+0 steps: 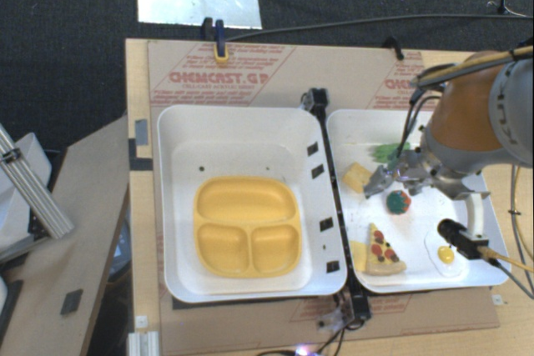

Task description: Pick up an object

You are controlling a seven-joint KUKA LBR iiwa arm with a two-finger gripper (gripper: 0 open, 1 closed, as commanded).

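Note:
My gripper (pixel 395 183) hangs over the right bin (pixel 417 283), open, with nothing between its fingers. Just below it in the view lies a small red and green ball-like toy (pixel 398 202). A pale yellow block (pixel 357 177) sits to the gripper's left, and a green leafy piece (pixel 386 152) lies behind it. Nearer the front of the bin rest a toy pizza slice (pixel 382 250), a yellow wedge (pixel 359 254) and a fried egg toy (pixel 445 255). The arm's grey and orange body hides the bin's right rear part.
The left bin (pixel 179 137) holds a yellow divided tray (pixel 247 226). A black divider strip (pixel 329 188) runs between the bins. A black fitting with a cable (pixel 460 238) sticks out below the wrist over the right bin's front.

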